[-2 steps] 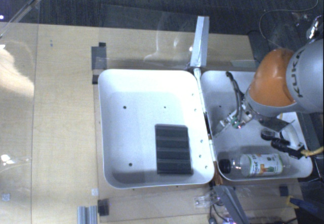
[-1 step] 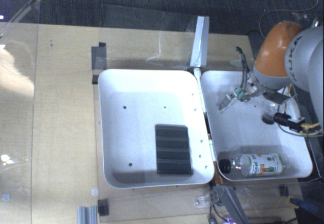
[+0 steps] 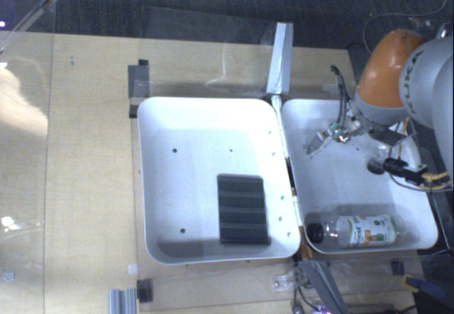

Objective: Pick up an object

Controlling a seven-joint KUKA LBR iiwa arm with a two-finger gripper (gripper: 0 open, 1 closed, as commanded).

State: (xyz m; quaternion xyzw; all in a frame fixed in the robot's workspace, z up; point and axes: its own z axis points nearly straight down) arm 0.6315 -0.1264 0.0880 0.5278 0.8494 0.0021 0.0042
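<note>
Your jaws (image 3: 328, 137) hang over the upper part of the right bin (image 3: 418, 224), pointing toward the view's left, near the wall that bin shares with its neighbour. You cannot tell how far apart they stand; they show as a small tangle of metal with a glint of coloured light, and nothing is visibly held in them. Behind them the wrist runs back to the right into the orange band (image 3: 386, 68) and the grey arm (image 3: 431, 86), with black cables (image 3: 397, 171) looping below.

Further down the same bin, well apart from your jaws, a clear bottle (image 3: 355, 230) lies on its side along the lower wall, its dark cap toward the view's left and a white label with orange and green print around its middle.

In the left bin (image 3: 177, 128) a black ribbed block (image 3: 242, 209) lies flat in the lower right part.

Both bins sit side by side on the pale wooden desk (image 3: 85, 164)
</note>
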